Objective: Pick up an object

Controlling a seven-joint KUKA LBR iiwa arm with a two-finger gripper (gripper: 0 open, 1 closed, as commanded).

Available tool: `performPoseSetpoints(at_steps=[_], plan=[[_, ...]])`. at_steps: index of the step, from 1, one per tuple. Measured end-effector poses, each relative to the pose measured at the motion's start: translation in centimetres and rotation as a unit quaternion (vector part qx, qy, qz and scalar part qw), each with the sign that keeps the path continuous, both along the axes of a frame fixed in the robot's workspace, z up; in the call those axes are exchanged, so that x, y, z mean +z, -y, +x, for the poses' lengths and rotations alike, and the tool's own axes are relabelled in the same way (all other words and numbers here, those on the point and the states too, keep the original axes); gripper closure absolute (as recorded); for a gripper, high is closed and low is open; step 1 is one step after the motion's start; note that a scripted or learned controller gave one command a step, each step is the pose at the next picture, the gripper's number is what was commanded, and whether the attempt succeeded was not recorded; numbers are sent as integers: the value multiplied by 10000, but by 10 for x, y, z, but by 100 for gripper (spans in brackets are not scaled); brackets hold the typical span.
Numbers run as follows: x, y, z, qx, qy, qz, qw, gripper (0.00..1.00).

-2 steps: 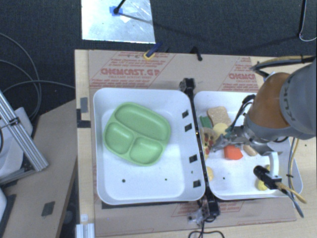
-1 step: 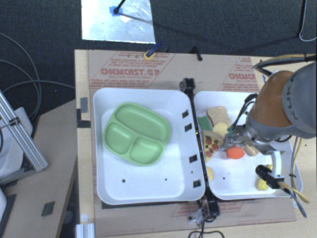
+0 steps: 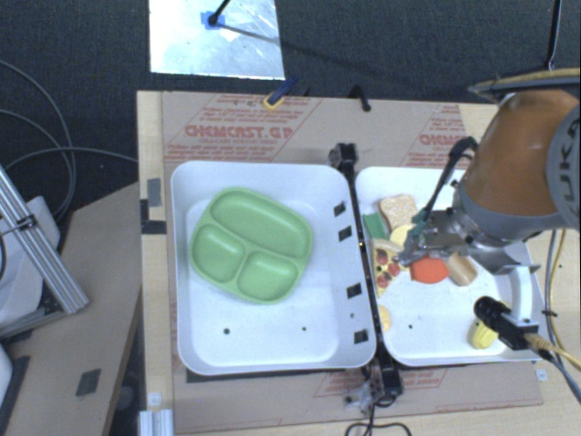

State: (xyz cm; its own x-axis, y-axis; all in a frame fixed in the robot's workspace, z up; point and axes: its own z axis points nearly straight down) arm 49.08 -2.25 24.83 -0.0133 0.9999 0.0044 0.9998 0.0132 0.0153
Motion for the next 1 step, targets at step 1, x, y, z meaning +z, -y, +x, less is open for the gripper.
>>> performPoseSetpoints(at_steps=[1], plan=[[-4, -41, -3, -18, -64, -14, 10000, 100]])
